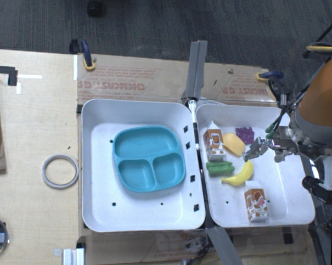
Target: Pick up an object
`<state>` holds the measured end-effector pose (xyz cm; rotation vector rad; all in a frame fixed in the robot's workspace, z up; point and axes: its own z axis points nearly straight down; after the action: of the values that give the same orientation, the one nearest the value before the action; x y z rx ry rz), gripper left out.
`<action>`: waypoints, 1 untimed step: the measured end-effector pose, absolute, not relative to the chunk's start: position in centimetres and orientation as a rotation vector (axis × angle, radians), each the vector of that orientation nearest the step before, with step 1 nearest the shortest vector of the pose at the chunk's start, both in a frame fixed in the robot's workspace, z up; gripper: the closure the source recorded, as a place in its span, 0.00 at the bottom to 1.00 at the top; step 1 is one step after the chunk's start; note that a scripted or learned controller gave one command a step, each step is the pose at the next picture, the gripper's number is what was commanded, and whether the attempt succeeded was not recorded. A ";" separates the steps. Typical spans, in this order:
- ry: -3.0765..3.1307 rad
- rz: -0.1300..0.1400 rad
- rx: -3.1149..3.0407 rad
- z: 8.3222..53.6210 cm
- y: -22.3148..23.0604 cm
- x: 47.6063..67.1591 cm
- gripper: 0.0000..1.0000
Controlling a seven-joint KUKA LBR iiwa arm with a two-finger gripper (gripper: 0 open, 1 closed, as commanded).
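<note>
Surface [34,123]: pale wood, bearing 2 shallow white plastic bins side by side.

Left bin [92,197]: 1 teal plastic plate with 3 compartments [149,158], lying at its centre.

Right bin [286,208]: 1 yellow plastic banana [240,175] at centre; 1 green toy vegetable [220,168] touching the banana's left end; 1 small white and orange carton [214,143] near the left wall; 1 yellow-orange rounded block [234,143] just beside that carton; 1 purple grape cluster [244,133] toward the far edge; 1 second white and orange carton [256,204] near the near edge.

Hand [255,150]: over the right bin, just right of the rounded block, above the banana. Finger opening and contents: cannot tell.

Surface's left part: 1 grey ring [60,171].
</note>
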<state>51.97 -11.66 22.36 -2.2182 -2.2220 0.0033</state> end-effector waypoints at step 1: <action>-2.413 0.003 -2.008 15.7 -12.1 47.7 0.00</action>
<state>47.72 -12.10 15.73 -2.0076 -2.4125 0.0027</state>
